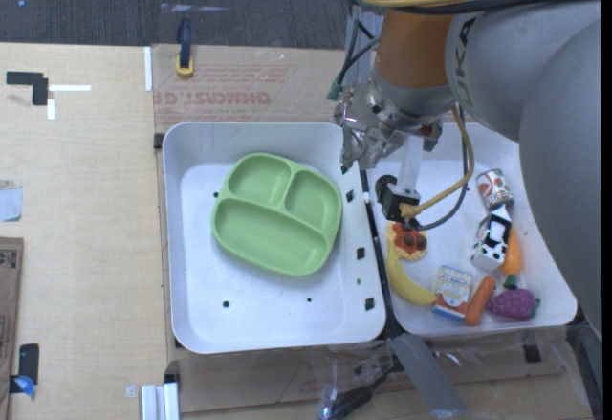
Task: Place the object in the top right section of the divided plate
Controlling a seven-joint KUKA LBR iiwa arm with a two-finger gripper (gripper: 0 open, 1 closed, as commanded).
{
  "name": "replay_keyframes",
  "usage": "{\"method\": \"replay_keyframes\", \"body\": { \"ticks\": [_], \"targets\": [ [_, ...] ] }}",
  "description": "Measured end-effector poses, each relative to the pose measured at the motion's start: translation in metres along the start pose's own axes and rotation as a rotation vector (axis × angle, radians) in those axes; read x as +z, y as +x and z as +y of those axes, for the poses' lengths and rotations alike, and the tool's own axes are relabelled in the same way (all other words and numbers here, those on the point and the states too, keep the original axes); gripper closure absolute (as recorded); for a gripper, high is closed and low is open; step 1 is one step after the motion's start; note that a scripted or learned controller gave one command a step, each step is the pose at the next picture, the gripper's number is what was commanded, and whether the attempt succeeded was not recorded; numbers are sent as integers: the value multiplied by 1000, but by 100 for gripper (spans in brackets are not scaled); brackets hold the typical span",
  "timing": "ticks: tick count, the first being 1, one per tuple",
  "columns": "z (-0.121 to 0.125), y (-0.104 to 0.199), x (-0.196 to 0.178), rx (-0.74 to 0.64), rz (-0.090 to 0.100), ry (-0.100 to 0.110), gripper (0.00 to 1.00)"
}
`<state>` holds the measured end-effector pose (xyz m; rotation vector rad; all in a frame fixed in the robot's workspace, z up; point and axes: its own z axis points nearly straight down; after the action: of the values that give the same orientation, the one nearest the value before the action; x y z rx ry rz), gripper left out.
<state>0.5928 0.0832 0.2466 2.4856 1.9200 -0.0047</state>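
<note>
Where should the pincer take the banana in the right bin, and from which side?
Grip the banana across its middle, coming from above. It lies flat and curved by the bin's left wall, with a pizza slice at its upper end and a small carton near its lower tip, so the middle is probably freest.

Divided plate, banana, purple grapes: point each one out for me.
Divided plate (258, 241): camera view, floor of its large front section.
Banana (409, 284): camera view, middle of the yellow curve.
Purple grapes (513, 304): camera view, centre of the bunch.
</note>
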Motion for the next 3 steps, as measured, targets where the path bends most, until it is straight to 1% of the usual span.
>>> {"method": "replay_keyframes", "body": {
  "ticks": [1, 2, 3],
  "targets": [
    [-90, -20, 57, 192, -1, 4, 100],
    [-9, 20, -4, 87, 0, 0, 100],
    [-67, 54, 128, 163, -2, 5, 100]
  ]
}}
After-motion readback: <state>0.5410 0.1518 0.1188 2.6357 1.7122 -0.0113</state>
